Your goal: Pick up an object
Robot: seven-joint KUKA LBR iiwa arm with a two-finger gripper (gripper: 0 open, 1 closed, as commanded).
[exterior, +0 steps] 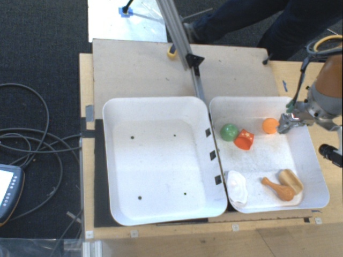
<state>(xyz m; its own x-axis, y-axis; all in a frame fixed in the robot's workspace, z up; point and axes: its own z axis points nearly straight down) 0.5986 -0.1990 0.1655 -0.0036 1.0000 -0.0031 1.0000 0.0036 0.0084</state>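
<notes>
The claw (285,123) sits at the right of the frame, above the upper right part of the right bin (316,194), just beside an orange ball (270,125) on that ball's right. Whether it touches the ball cannot be told, and whether it is apart or together cannot be told either; nothing shows clamped in it. The grey arm (328,98) with its orange band runs off the right edge.

The ball lies in the upper part of the right bin. To its left are a green ball (229,132) and a red block (244,140), the two touching or nearly so, the block slightly lower. Toward the lower right of the same bin lie a tan bun (290,180) and an orange drumstick (277,188), close together. A white cloth (237,187) sits at the bin's lower left corner, against the wall.

The left bin (115,143) fills the centre of the frame, its right rim against the right bin's left rim. A metal pole (177,31) slants down from the top centre to the gap between the bins. Cables (32,143) and a tablet (8,189) lie on the dark floor at the far left.
</notes>
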